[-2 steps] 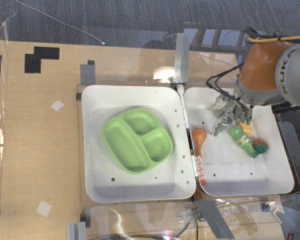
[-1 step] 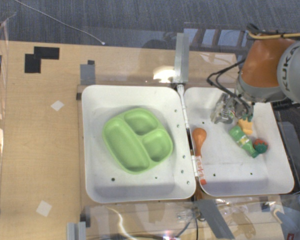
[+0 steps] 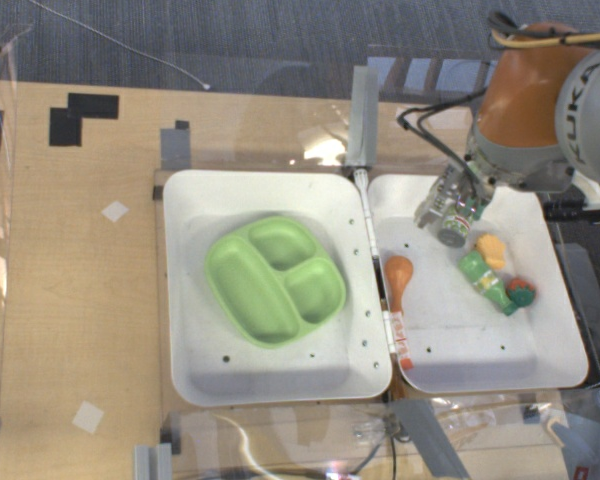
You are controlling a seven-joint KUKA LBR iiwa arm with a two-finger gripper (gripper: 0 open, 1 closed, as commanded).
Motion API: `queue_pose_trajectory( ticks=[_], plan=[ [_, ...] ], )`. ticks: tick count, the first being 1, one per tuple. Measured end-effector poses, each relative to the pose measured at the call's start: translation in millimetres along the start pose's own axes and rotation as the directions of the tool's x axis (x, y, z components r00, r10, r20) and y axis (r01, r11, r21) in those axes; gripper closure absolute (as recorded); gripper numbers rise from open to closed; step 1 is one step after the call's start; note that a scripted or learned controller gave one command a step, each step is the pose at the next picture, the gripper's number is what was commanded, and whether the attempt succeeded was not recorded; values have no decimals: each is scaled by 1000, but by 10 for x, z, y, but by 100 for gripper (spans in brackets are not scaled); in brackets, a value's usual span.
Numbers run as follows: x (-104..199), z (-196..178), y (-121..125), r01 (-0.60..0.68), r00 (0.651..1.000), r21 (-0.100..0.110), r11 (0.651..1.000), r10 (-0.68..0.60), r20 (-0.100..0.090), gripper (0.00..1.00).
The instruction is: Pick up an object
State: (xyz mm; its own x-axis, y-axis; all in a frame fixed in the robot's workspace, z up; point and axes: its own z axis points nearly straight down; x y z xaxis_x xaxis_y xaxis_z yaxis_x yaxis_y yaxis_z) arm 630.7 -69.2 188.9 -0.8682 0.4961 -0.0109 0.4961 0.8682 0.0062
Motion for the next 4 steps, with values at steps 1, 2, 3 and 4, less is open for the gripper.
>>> queue_pose_trajectory(
  ticks=[1,2,3,4],
  plan=[
    [846,26,225,-386,923,5,923,386,-6,100],
    [1533,30,336,-642,767,9,767,642,-5,100],
    [1457,36,526,-993,116,11,116,993,4,100],
    [2269,45,1063,-977,-211,12,-211,977,9,100]
  ],
)
